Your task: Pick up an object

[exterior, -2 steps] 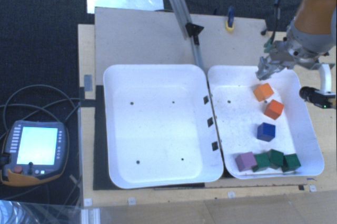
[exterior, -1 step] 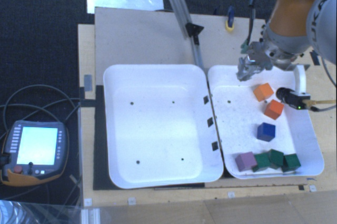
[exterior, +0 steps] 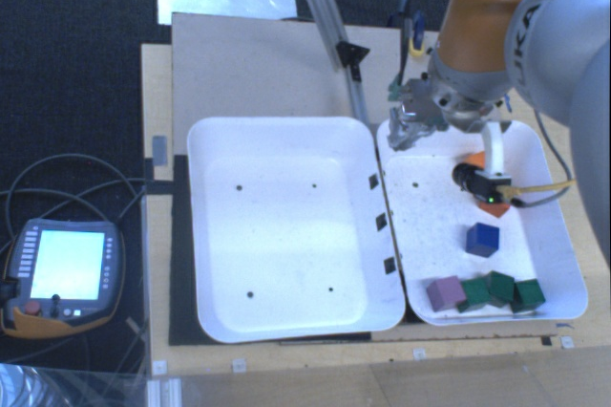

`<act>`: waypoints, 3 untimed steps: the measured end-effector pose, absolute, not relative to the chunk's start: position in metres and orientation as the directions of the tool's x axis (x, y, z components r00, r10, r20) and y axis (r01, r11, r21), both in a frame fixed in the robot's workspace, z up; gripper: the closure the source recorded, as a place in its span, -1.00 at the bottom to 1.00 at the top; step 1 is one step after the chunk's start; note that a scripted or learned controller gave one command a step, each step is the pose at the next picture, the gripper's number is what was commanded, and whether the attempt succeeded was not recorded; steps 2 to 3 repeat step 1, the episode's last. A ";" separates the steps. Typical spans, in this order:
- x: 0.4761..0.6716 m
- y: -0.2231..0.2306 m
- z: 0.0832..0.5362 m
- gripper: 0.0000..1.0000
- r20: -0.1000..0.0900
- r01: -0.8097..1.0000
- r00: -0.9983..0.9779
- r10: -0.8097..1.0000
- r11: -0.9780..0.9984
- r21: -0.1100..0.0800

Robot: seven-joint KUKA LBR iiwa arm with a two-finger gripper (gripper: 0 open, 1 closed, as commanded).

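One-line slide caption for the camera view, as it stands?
KUKA arm's tool hovers at the right white bin's far-left corner; blue cube, pink block and green blocks lie nearer the front.

Two white bins [exterior: 286, 133] are sitting side by side; the right bin [exterior: 563, 243] is holding three green blocks [exterior: 496, 289], one blue block [exterior: 482, 239], and one pink block [exterior: 444, 292].

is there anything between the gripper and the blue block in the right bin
Nothing visible blocks it. The gripper hangs over the right bin's far left corner, and bare bin floor runs from there to the blue block. The pink and green blocks sit past it, along the near wall.
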State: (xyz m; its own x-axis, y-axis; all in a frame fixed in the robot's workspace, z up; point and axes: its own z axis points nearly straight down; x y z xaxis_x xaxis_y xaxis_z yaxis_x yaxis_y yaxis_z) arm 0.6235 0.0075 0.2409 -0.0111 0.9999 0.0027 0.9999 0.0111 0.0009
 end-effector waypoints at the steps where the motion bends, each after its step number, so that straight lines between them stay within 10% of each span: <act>1: 0.618 0.064 0.228 1.00 0.003 1.000 -0.011 1.000 0.011 0.000; 3: 0.618 0.064 0.228 1.00 0.003 1.000 -0.011 1.000 0.011 0.000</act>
